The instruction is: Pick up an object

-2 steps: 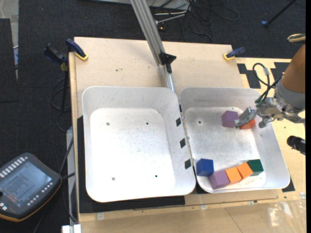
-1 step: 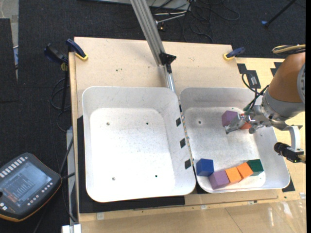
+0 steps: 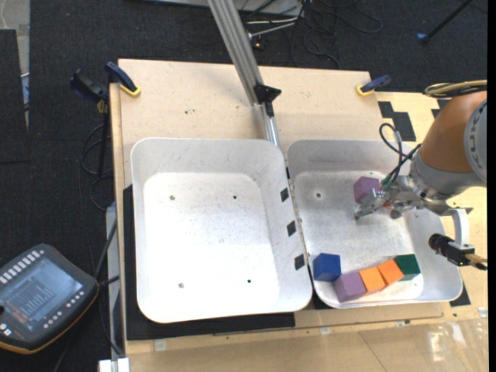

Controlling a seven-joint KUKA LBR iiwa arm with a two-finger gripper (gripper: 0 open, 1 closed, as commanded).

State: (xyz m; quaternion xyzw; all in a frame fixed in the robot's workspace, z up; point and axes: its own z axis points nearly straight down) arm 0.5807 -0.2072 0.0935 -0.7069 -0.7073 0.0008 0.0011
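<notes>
Apparently purple block (image 3: 365, 187) tilted beside pincer (image 3: 370, 208), grip state unclear, right bin (image 3: 325, 161).

Probably a robotics lab: teach pendant (image 3: 39, 297), clamped bench (image 3: 201, 99), floor cables (image 3: 325, 29).

The grey arm with its orange band reaches in from the right, its hand (image 3: 370, 204) lowered leftward.

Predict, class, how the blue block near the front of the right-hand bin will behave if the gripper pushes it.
The blue block looks like a rigid cube with flat faces, so it would probably slide, not roll. It looks small, so likely light. The purple block sits close beside it, so a push that way might nudge it too.
</notes>
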